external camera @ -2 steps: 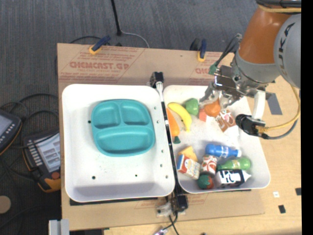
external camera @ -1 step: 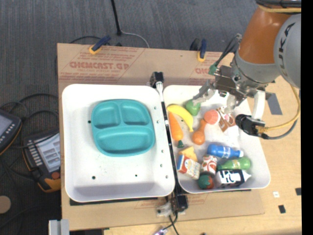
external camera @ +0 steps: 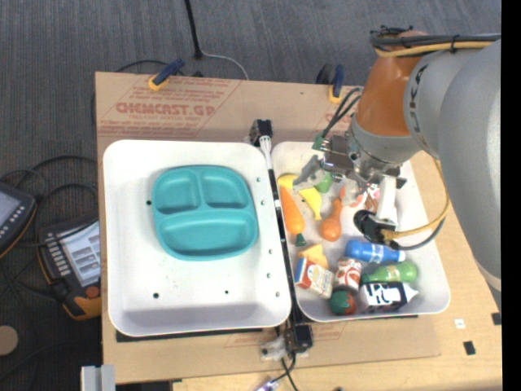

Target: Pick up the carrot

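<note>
The carrot (external camera: 291, 209), orange with a green stub at its near end, lies along the left wall of the right bin (external camera: 431, 243), pointing away from the camera. My gripper (external camera: 331, 177) hovers low over the back of that bin, just right of and behind the carrot. Its fingers (external camera: 313, 171) are spread open over a yellow banana (external camera: 299, 192) and a small green piece (external camera: 325, 184). Nothing is held between them. The carrot is not touched.
An orange pear-shaped toy (external camera: 331, 221) lies right of the carrot. Nearer the front are a blue bottle (external camera: 373, 252), a small carton (external camera: 314, 274), a red and white can (external camera: 349, 273) and a green ball (external camera: 343, 302). The left bin (external camera: 130, 292) holds a teal divided plate (external camera: 203, 212).
</note>
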Controlling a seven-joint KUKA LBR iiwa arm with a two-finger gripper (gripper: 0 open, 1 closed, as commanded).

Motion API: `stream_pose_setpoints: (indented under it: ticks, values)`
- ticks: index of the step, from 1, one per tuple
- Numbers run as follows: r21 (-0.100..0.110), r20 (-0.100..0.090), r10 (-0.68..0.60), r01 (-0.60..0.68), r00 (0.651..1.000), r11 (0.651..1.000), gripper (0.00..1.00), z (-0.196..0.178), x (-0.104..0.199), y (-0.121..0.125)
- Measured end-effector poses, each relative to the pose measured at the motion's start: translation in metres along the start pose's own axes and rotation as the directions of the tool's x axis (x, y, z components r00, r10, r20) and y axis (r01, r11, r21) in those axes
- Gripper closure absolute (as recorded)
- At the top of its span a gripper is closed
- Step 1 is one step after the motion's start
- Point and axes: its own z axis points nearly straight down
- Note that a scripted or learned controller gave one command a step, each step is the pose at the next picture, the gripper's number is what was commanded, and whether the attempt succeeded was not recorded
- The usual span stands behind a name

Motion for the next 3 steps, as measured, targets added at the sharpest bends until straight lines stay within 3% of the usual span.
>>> stream_pose_setpoints:
  ticks: [1,3]
  values:
    - [0.000,-0.001,0.154,-0.154,0.988,0.988,0.00,0.0264,-0.0021,-0.0128]
    - [-0.001,0.000,0.154,-0.154,0.988,0.988,0.00,0.0262,-0.0022,-0.0126]
